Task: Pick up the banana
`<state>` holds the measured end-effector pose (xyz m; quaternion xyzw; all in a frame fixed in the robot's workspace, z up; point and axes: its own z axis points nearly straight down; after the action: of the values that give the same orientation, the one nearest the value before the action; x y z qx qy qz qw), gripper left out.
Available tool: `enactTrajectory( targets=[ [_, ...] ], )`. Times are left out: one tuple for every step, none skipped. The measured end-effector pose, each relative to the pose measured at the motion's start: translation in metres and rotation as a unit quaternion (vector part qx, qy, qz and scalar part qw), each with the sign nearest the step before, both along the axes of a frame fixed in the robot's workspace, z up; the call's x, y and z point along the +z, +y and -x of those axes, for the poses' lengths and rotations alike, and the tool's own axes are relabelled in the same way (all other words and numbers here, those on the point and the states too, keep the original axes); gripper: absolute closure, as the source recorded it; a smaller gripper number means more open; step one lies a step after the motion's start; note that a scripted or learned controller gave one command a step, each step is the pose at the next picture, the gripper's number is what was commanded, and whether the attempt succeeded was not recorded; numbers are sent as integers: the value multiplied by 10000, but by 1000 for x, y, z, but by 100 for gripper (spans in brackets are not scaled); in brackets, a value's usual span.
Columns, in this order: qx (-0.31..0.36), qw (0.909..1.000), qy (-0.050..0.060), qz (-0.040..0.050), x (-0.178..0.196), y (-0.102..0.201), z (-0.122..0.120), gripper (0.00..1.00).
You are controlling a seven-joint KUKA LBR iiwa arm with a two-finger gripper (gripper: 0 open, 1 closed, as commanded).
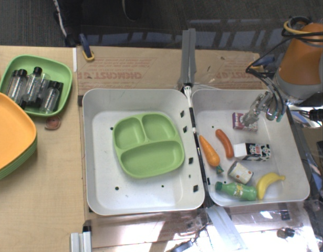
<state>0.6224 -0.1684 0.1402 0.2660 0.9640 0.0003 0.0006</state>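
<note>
The yellow banana (269, 183) lies in the right bin (292, 140), near its front right corner, beside a green bottle (236, 190). My gripper (251, 118) hangs over the back of the same bin, well behind the banana, just above a small purple carton (238, 121). Nothing shows between its fingers.
The right bin also holds a carrot (209, 150), a red sausage (224, 143), a black-and-white milk carton (252, 151) and a small tan can (240, 172). A green divided plate (148, 145) sits in the left bin (98, 156). Orange plates (11, 135) and a green tray of vials (36, 84) stand at the left.
</note>
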Motion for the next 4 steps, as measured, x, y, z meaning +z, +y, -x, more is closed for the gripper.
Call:
enactTrajectory(
  targets=[
    [-441, 9990, -79, 11, -38, -37, -28, 100],
    [-1545, 9880, -18, 7, -13, -18, -23, 100],
    [-1891, 9819, -82, 4, -39, -53, -37, 100],
    [-3949, 9187, -13, 5, -21, -41, -31, 100]
  ],
)
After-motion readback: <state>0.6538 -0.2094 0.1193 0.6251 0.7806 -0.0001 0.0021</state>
